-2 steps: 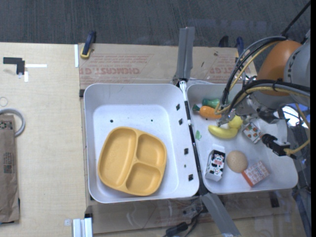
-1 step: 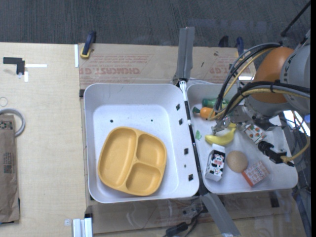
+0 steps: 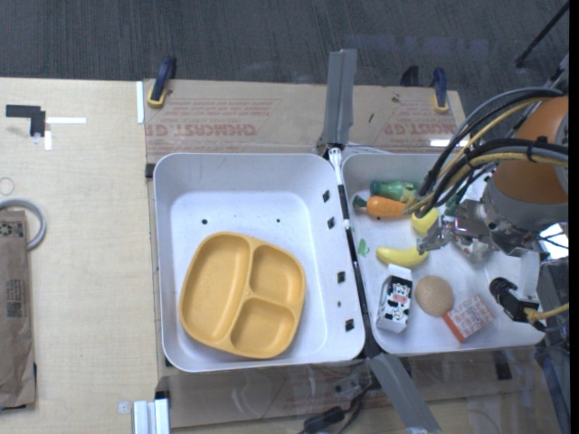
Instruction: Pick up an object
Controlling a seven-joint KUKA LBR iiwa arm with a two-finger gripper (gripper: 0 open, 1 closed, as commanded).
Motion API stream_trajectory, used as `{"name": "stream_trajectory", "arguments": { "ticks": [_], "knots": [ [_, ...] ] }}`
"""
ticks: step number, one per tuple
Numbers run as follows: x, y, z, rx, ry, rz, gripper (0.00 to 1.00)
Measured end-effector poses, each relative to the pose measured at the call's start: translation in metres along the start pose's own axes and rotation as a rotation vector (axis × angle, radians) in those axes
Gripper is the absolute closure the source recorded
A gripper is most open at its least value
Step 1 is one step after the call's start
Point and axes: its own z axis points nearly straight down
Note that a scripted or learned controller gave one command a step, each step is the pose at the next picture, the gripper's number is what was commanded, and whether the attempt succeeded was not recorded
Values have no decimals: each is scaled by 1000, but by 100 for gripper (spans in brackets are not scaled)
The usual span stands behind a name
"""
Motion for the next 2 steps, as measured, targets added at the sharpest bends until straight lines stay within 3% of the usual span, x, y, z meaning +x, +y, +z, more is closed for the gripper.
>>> {"name": "stream_trajectory", "arguments": {
  "ticks": [1, 2],
  "knots": [
    [-56, -46, 11, 1, 0, 180, 0],
    [-38, 20, 45, 2, -1, 740, 0]
  ]
}}
